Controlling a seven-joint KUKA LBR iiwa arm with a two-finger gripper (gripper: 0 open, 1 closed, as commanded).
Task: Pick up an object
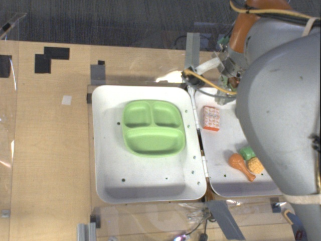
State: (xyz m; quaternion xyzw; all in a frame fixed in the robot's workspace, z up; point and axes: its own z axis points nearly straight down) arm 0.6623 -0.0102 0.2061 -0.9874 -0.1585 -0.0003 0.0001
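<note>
**Packet sits just fwd of gripper, near-side in view**

Packet, red-and-white, is the closest candidate. It lies flat on the floor of the right bin, close to the wall it shares with the left bin.

Gripper hangs over the far end of the right bin, below the orange band on the wrist. Open or closed: can't tell, since the tip is lost among cables and the arm's bulk.

Key relation: from the gripper, the packet is a short way toward the camera and a bit to the view's left. They're apart, not touching. Its long axis runs approx far-to-near in the view, so a grasp across the short sides looks the sensible approach. That's a judgement only.

Other options, all further from the gripper on the same near-side line:
- orange toy, long axis slanted
- green piece, touching or nearly touching the orange toy
- yellow piece, partly under the arm's shadow

Green plate sits well off to the gripper's left-in-view, in the left bin.

Nothing is grasped yet; the pick looks unstarted.
</note>
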